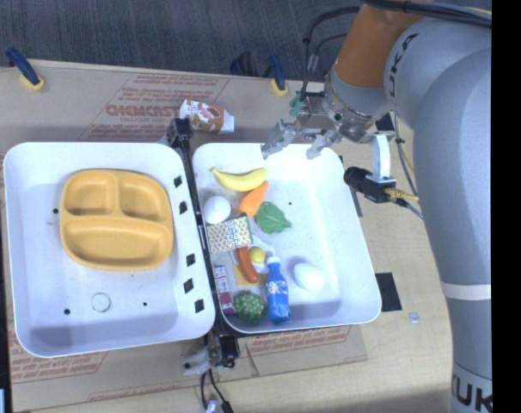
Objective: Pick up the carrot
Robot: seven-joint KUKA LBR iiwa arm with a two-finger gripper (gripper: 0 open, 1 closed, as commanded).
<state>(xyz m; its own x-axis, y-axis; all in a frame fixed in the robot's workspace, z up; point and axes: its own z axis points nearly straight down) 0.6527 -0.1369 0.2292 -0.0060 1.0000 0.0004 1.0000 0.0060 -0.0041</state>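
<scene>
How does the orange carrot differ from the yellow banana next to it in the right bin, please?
The short orange carrot is a stubby tapered piece lying at a slant, while the yellow curved banana is longer and lies roughly crosswise. The banana sits nearer the bin's far edge; the carrot lies just in front of it, beside a green leaf. Both rest in the right white bin, below the claw.

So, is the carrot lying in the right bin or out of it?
In it: the carrot lies on the right bin floor, beside the banana.

Orange carrot [253,198], yellow banana [239,178]
</scene>
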